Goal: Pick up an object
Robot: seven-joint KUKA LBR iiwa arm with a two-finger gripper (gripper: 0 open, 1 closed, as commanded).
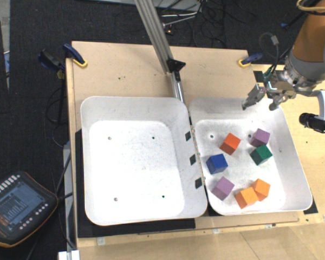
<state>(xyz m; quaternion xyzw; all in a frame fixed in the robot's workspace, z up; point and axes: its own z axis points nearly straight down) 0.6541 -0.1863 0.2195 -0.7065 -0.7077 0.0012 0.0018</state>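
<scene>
Gripper point(261, 98) is hovering w/ fingers spread, gripping nothing, over the right bin's point(292, 145) far rim. I'm eyeing the purple cube point(260, 137) just below (closest); approach step, I'd judge. Next: descending, centring over it.

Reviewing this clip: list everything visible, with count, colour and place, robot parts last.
orange blocks: 3, orange, right bin; one near the middle, two touching at the near edge
purple blocks: 2, purple, right bin; one far right, one near the front
blue block: 1, blue, right bin, left side
green block: 1, green, right bin, beside the far purple one
left bin: 1, white
right bin: 1, white
clamps: 2, blue and yellow, board's far corners
handheld controller: 1, grey and orange, lower left
metal pole: 1, silver, slanting from top
arm: 1, grey and orange, right
claw: 1, open, above right bin's far edge, holding nothing
</scene>
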